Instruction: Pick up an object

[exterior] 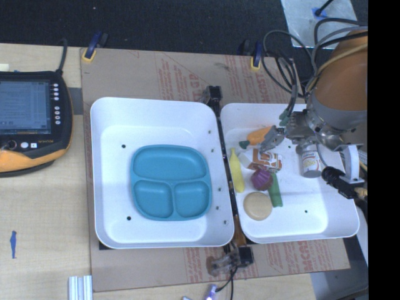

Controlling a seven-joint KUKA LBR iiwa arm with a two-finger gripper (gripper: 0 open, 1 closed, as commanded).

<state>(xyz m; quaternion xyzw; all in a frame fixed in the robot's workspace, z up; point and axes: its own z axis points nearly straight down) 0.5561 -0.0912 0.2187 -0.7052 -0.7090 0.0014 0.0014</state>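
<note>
While I held the view from above, the arm (340,74) reached in from the right over the right bin (312,220), and its hand (273,137) sat low among the items at the upper middle of that bin. I could not tell how far the hand stood open, nor whether it had hold of anything; its dark tip lay close above a small brown-and-white packet (267,161) and just beside an orange carrot-like piece (257,134). Below the packet I noted a purple round item (261,179), a green stick-shaped piece (275,191) touching it on the right, and a pale tan disc (257,205) nearest the front. A yellow piece (234,166) lay along the bin's left wall. A small silver can (309,160) lay to the right of the hand. The left bin (112,167) carried a blue divided plate (170,181). A tablet-style controller (31,120) rested on the tabletop (44,230), well apart to the left.
</note>
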